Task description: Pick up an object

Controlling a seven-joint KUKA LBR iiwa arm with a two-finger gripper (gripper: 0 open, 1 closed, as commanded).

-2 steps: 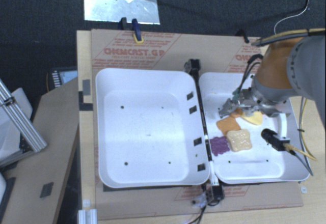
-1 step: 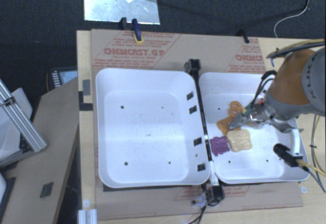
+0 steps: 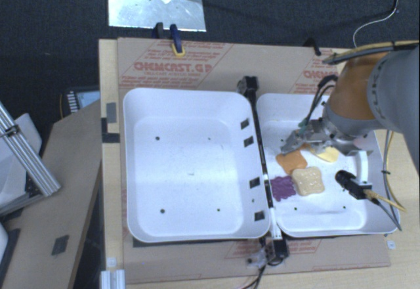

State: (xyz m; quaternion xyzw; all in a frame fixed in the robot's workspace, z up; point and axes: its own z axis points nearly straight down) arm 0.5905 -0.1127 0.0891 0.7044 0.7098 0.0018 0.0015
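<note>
Claw (image 3: 293, 144) of the grey robot arm (image 3: 396, 94), lowered into the right shallow white plastic bin (image 3: 321, 215) near its middle. The arm's orange band (image 3: 353, 90) lies over the far right part of that bin. Whether the claw is open or closed, and whether it grips anything, cannot be told from this view.

Just in front of the claw tip, on the side toward the camera, a flat orange piece (image 3: 292, 161) lies on the bin floor. Contact between the two cannot be judged. A cream-coloured squarish block (image 3: 308, 180) sits just beside the flat orange piece, toward the near right, touching or nearly touching it. A purple crumpled lump (image 3: 281, 186) lies at the block's left, close to the bin's left wall. A pale yellow piece (image 3: 328, 155), partly hidden beneath the wrist, lies to the right of the orange one.

The left shallow white plastic bin (image 3: 190, 169) stands side by side with the right one, with black clips (image 3: 249, 142) set along their shared edge. Both bins rest on a brown cardboard sheet (image 3: 197, 64) printed with red lettering.
</note>
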